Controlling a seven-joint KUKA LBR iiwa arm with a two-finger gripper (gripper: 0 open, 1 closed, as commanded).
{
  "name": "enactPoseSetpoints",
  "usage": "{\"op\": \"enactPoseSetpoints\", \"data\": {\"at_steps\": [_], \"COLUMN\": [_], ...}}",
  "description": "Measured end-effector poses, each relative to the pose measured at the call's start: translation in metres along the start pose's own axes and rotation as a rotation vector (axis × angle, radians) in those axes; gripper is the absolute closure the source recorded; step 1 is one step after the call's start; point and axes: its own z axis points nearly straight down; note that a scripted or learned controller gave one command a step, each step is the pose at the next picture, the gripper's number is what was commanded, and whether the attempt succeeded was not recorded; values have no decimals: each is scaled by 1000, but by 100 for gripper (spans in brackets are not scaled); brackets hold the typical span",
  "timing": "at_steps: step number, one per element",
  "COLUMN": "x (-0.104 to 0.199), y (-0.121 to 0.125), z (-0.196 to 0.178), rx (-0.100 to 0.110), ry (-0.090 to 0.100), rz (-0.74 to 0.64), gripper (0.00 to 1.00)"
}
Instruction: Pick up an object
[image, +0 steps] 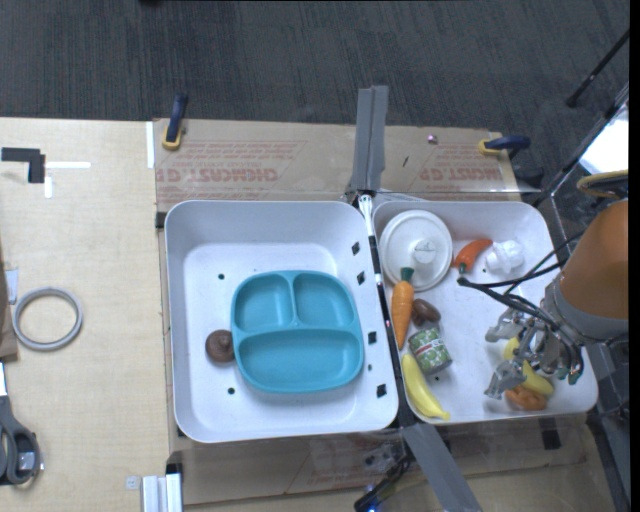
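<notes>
— Looking down at the bench (80, 200), where is the gripper (520, 365)?

— Low over the near right corner of the right bin (560, 240), at the end of the grey arm (600, 290) that reaches in from the right. Cables run from the wrist across the bin towards the left.

— What lies under it?

— A yellow piece (532, 380) and an orange piece (527, 399), both partly hidden by the metal of the gripper. They sit right at its tips, touching or nearly so; I cannot tell which. I also cannot tell how far it is spread or whether it has hold of anything.

— And the other things in that bin?

— A white lidded bowl (418, 248) at the far left. Right of it an orange pepper (470, 252) and a white crumpled thing (504, 257). A carrot (401, 312) lies along the left wall, with a small brown thing (426, 311) beside it, a green can (430, 352) just nearer, and a banana (421, 388) near the left corner. All of these are well apart from the gripper, to its left or farther off.

— The left bin (190, 300)?

— It holds a teal plate with 3 compartments (297, 330) and a brown round thing (219, 345) touching the plate's left edge.

— Anything outside the 2 bins?

— A grey ring (45, 318) lies on the bench at the left.
</notes>
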Motion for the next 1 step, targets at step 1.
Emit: {"op": "enactPoseSetpoints", "data": {"at_steps": [1], "x": [-1], "y": [0], "z": [-9], "rx": [0], "ry": [-3], "rz": [-2], "gripper": [100]}}
